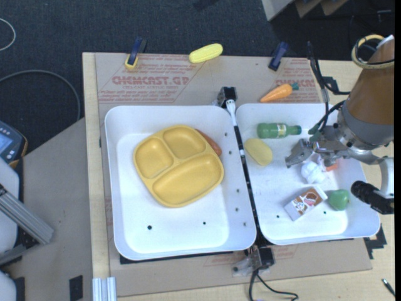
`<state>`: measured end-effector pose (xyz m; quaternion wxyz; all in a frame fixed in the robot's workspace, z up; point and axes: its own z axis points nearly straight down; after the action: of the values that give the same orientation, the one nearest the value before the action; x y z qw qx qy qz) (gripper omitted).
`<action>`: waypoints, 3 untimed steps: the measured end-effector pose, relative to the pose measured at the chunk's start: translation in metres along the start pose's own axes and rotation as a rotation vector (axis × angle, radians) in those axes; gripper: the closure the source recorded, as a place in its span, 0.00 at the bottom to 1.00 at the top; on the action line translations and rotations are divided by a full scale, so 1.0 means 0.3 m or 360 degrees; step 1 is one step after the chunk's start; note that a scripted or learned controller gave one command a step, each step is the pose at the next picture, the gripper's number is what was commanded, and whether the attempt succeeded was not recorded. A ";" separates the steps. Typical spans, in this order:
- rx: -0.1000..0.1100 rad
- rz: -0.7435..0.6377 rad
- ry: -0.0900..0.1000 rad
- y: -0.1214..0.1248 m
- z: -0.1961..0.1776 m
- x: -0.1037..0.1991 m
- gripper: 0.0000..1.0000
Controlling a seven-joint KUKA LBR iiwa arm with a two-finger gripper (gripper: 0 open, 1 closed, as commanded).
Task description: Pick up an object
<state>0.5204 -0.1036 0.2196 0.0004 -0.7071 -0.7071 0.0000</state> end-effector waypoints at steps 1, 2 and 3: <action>0.0012 0.0002 0.0002 -0.147 0.337 0.025 0.00; -0.0016 -0.0024 0.0007 -0.099 0.105 0.542 0.00; -0.0006 0.0001 -0.0001 -0.102 0.083 0.512 1.00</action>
<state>0.4897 0.0499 0.1948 -0.0012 -0.7072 -0.7070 -0.0011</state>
